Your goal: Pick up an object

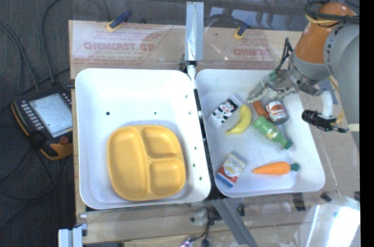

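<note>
Over the far part of the right white bin (315, 173) my two-finger gripper (266, 90) hangs low, its metal fingers splayed apart and pointing left, released, with nothing between them. I judge it is set there because the pickable things crowd just below and near it. Closest is a small red-and-white can (277, 112), just beside my fingertips on the near side, and it seems the likeliest thing to take, though I cannot tell whether I touch it. A green plastic bottle (271, 131) lies tilted against the can's near side, with an orange piece (260, 108) wedged at its left. Left of those, a yellow toy banana (241, 121) curves beside a black-and-white spotted carton (224, 112). Nearer the front rim rest an orange toy carrot with a green top (272, 169) and a small red-and-white box (231, 170), both well apart from my fingers. The left white bin (93, 100) holds a yellow divided plastic tray (147, 162), lying flat, probably a place for setting things down.
</note>
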`<state>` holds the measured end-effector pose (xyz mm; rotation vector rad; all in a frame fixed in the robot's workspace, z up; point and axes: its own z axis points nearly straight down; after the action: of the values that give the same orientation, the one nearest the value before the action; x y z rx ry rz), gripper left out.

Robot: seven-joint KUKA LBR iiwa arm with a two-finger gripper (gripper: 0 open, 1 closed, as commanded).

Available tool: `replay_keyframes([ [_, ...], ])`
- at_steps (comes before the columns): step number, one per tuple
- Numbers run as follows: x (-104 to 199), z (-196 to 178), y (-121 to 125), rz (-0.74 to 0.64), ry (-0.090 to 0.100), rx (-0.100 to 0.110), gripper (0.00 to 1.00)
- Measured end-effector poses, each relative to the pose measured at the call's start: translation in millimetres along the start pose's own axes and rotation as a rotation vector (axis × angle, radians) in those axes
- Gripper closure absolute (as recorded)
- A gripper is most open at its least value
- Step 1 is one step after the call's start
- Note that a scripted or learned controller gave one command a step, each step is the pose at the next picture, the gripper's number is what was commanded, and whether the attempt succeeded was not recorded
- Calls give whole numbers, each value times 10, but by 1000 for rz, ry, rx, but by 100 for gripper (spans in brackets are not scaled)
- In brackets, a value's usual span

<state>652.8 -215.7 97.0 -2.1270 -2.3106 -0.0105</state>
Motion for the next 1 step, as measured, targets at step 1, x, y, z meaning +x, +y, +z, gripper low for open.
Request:
replay_keyframes([
  [1, 0, -75, -2, -2, -4, 3, 100],
])
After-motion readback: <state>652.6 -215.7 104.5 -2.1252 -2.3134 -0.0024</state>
